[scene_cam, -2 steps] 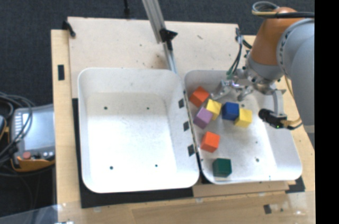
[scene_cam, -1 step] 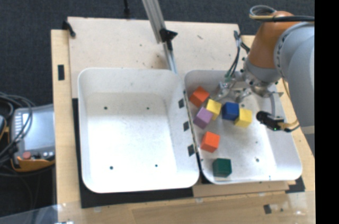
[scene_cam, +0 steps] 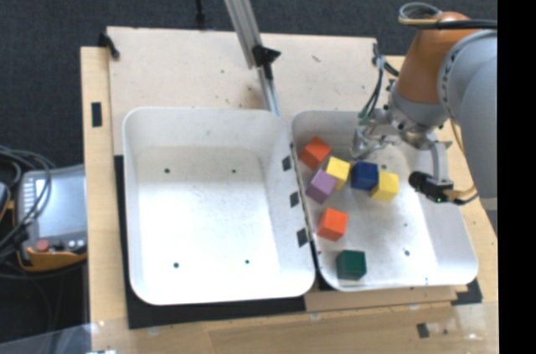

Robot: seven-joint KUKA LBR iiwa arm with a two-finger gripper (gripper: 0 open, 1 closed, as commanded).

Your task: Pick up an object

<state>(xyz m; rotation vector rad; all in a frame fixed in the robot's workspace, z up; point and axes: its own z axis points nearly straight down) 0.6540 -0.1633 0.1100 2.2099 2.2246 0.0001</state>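
Note:
The right bin [scene_cam: 435,256] holds several small blocks. An orange block [scene_cam: 316,151], a yellow block [scene_cam: 337,169] and a purple block [scene_cam: 321,186] cluster at its left. A blue block [scene_cam: 364,176] and a second yellow block [scene_cam: 385,186] sit side by side in the middle. Nearer the front lie another orange block [scene_cam: 333,223] and a green block [scene_cam: 351,264]. My gripper [scene_cam: 365,145] hangs low at the back of this bin, just behind the blue block. Nothing shows in its grasp.
The left bin [scene_cam: 151,135] stands beside the right one, sharing a middle wall. A slanted metal pole [scene_cam: 243,17] rises from the bench behind the bins. The arm's orange band [scene_cam: 427,68] and grey body fill the right rear corner.

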